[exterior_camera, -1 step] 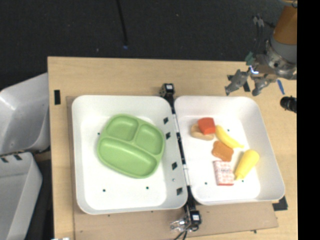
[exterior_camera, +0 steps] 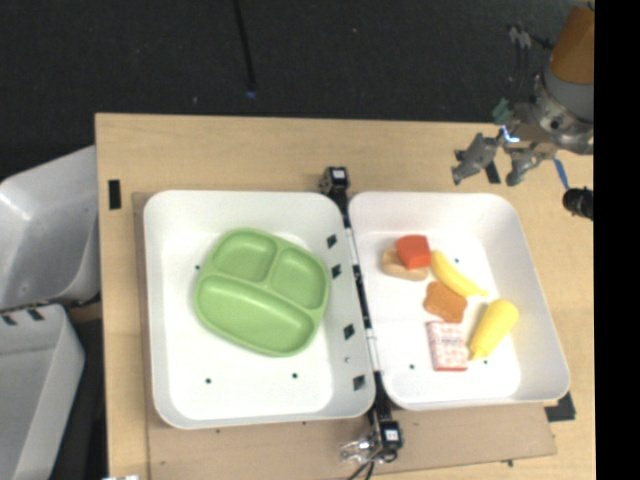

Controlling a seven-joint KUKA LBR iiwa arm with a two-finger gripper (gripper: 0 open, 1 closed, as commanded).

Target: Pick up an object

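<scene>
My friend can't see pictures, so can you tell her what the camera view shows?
A robot gripper hovers above the far edge of the right bin, which holds a red block, a banana, an orange piece, a yellow corn-like toy and a small packet. The left bin holds a green divided plate.

Your arm (exterior_camera: 572, 43) runs off the upper right edge, leaving just its orange band and wrist in sight. The pincer (exterior_camera: 492, 165) is small and dim against the desk (exterior_camera: 250, 148), so you cannot read its grip. The print on the red-and-white packet (exterior_camera: 446, 346) is too fine to make out.
</scene>
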